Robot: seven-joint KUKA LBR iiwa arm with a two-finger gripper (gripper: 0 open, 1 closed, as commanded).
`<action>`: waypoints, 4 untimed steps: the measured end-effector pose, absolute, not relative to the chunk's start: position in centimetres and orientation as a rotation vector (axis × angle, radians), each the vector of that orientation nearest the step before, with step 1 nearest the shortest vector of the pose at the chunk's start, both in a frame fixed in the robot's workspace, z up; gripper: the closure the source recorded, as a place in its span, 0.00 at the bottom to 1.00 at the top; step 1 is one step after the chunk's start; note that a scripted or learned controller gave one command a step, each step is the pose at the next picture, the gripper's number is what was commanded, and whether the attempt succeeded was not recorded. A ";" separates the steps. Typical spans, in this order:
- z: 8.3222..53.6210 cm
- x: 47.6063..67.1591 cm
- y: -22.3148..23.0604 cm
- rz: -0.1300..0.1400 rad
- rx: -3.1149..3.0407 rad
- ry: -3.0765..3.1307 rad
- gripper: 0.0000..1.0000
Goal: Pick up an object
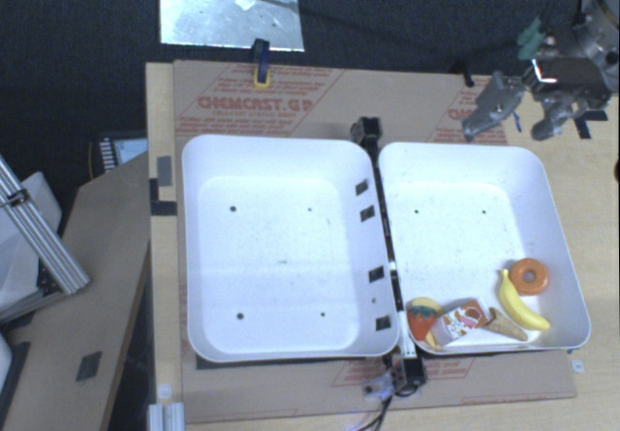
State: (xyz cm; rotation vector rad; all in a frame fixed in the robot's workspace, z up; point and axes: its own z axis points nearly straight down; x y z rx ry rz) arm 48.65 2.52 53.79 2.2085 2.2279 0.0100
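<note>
We see the gripper (515,119) spread open and grasping nothing, poised above the right bin's (455,168) far rim. Objects cluster in its near corner: banana (520,303), orange ring (529,275), a packet (458,322). Next, we judge, a descent toward them. The arm's upper part is cut off.

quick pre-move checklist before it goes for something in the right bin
1. Gripper open: ok, fingers spread with nothing between them.
2. Gripper over a target: not ok, it hangs above the right bin's far rim.
3. Targets in view: ok, banana, orange ring and packet sit in the near right corner.
4. Targets well spaced: not ok, they crowd together against the wall.
5. Descent path: ok, nothing stands between.
</note>
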 end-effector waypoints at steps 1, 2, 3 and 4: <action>49.1 48.6 -6.6 -0.002 2.229 2.211 0.00; 53.8 48.7 0.7 0.010 2.206 2.231 0.00; 37.6 48.5 8.8 -0.016 2.215 2.241 0.00; 41.5 48.6 16.0 0.009 2.208 2.233 0.00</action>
